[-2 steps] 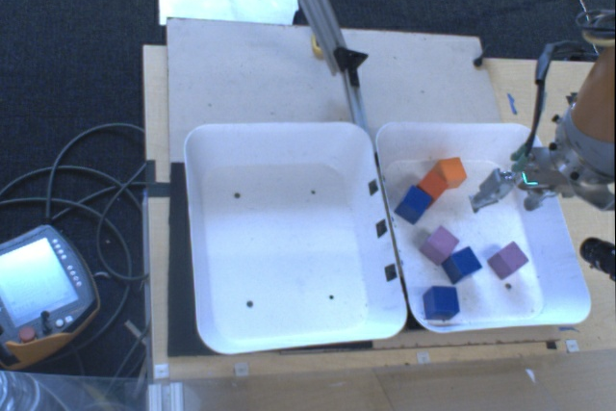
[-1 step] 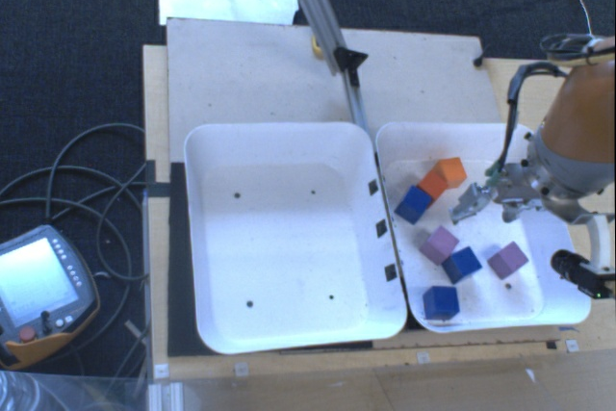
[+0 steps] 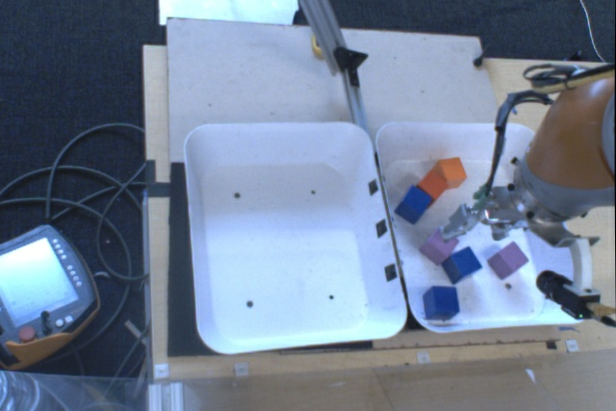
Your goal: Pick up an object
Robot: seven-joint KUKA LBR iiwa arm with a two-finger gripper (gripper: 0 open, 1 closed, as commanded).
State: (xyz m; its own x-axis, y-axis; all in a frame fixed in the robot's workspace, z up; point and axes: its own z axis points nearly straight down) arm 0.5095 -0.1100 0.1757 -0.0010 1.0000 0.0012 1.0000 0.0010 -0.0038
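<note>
Purple cube (image 3: pixel 438 246): small, matte, lying in the right bin (image 3: pixel 399 144), touching the gripper's tip.
Gripper (image 3: pixel 460 222): low over that cube; fingers' state, cannot tell.
Crowding: blue cube (image 3: pixel 462 264) just beside; another purple cube (image 3: pixel 507 259) near; blue cubes at (image 3: pixel 414 204) and (image 3: pixel 441 301); orange cube (image 3: pixel 443 178).
Left bin (image 3: pixel 279 236): white, on the desk (image 3: pixel 318 63).

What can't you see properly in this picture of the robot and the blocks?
- The hand: small and blurred in the camera view, so whether it is open or shut cannot be told.
- The purple block under the hand: partly covered by it; touching or not is unclear.
- The arm: cut off by the right edge.
- The right bin: its far right side is covered by the arm.
- The screen on the handheld controller: too small to read.
</note>
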